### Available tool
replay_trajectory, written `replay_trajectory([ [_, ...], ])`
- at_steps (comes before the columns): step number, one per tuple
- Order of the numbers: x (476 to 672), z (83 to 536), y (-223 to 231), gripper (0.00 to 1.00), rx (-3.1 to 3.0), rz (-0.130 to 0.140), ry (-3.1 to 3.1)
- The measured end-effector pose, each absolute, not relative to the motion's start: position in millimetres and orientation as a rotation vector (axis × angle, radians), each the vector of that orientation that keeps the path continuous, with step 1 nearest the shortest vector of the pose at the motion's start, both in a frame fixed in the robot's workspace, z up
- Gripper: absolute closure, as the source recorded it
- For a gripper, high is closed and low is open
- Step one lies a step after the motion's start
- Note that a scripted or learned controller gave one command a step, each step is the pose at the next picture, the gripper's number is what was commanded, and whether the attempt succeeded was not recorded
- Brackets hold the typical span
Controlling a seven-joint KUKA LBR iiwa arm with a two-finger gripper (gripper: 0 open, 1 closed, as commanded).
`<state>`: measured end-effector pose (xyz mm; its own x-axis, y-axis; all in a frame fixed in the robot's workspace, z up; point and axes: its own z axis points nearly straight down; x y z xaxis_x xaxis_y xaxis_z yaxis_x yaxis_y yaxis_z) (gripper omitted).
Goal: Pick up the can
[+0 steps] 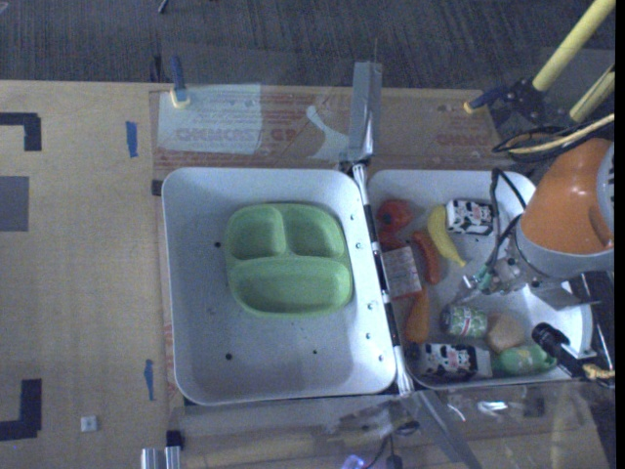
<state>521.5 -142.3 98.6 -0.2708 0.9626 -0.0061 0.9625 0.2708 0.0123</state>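
Can point(465, 319) in right bin point(430, 186), tray point(289, 259) in left bin point(195, 291)

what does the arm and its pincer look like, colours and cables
The arm is a rounded body, orange on top with a pale grey band beneath. Black cables loop along its left side down toward the wrist. The pincer is small, metallic grey and blurred, so finer markings cannot be made out.

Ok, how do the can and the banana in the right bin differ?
The can is a short green cylinder lying on its side; the banana is a yellow, curved, slender shape. The can lies just below the gripper; the banana lies farther up, beside a black-and-white carton. Both rest loose in the right bin.
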Motion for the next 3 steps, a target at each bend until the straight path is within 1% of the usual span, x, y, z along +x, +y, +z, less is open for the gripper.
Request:
replay_trajectory([
  [1,521.4,98,-142,0.00,1.890,0.009,2.495],
  [2,482.7,88,-114,0.00,1.851,0.005,2.528],
  [3,485.2,99,-114,1.00,1.849,0.011,2.520],
])
